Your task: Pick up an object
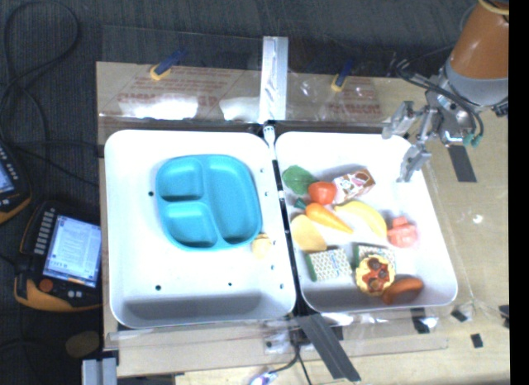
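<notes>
Nothing lifted yet. Gripper (412, 145) poised over the right bin's (442, 251) far right corner, fingers spread apart with nothing between them. Toy food heaped mid-bin: carrot (327, 217), banana (364, 216), tomato (322, 192), pizza slice (374, 270) toward the near edge. Left bin (132, 276) carrying a blue tray (207, 200). Still ahead, by appearances: choosing, descending, closing, raising.

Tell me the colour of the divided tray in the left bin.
Light blue; the divided tray shows plainly in the camera view.
</notes>
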`<state>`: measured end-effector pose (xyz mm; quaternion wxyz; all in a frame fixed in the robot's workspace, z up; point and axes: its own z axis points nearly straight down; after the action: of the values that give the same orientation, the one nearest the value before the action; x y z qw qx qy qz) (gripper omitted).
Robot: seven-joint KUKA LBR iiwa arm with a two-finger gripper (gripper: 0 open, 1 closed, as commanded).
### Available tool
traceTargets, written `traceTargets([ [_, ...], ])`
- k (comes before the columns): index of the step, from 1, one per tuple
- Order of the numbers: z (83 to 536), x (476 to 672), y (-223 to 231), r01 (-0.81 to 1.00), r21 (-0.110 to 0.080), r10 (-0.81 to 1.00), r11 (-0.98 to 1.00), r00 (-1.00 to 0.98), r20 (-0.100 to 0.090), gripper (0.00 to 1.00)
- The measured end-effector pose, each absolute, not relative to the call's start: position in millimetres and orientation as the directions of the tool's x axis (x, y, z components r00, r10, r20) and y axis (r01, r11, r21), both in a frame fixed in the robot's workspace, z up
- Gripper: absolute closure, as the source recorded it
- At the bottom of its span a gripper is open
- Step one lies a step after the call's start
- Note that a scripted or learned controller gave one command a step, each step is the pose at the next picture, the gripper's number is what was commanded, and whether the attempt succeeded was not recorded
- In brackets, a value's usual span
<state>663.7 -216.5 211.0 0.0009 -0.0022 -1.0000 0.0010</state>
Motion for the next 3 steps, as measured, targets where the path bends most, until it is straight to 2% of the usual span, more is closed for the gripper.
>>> traceTargets([
  [1, 105.9, 637.4, -197.9, 0.258, -0.002, 0.258, 0.966, -0.966, 0.002, 0.00],
  [2, 121.6, 642.1, -199.3, 0.257, -0.008, 0.256, 0.966, -0.966, -0.012, 1.00],
  [3, 116.0, 639.3, -198.0, 0.256, -0.007, 0.256, 0.967, -0.967, -0.001, 0.00],
])
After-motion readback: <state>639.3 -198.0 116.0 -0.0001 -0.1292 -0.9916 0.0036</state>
